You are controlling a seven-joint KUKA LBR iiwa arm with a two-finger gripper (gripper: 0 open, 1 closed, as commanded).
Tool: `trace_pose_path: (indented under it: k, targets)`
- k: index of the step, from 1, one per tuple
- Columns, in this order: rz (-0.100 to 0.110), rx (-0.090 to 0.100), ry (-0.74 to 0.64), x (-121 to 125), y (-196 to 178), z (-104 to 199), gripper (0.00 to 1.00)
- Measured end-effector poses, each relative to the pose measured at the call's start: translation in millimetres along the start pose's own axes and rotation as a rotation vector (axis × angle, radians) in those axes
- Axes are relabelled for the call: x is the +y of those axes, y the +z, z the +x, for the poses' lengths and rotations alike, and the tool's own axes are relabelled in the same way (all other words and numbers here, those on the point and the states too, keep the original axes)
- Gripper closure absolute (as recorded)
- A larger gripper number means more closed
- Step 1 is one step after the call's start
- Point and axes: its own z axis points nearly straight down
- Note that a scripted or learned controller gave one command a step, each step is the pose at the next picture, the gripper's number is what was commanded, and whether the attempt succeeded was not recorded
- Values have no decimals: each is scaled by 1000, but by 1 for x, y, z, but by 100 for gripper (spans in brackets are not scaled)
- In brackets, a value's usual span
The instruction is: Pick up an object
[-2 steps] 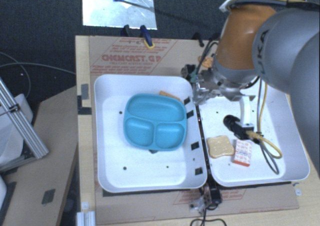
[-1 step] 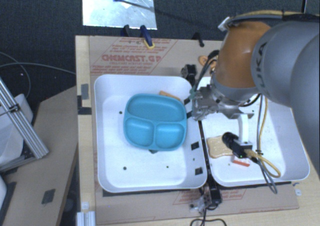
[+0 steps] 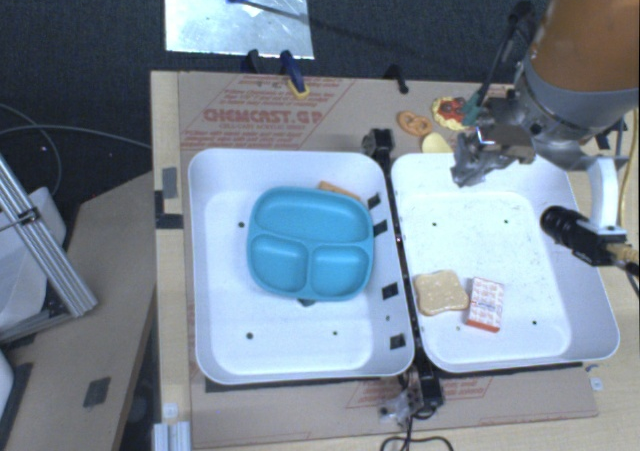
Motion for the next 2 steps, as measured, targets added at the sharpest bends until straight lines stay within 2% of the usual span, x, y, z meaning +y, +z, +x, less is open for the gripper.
trace_pose_path:
  k: [1,2]
  targets:
    - [23,-1,1,-19,49,10,100]
    - [24,1,-9,-11,89,104,100]
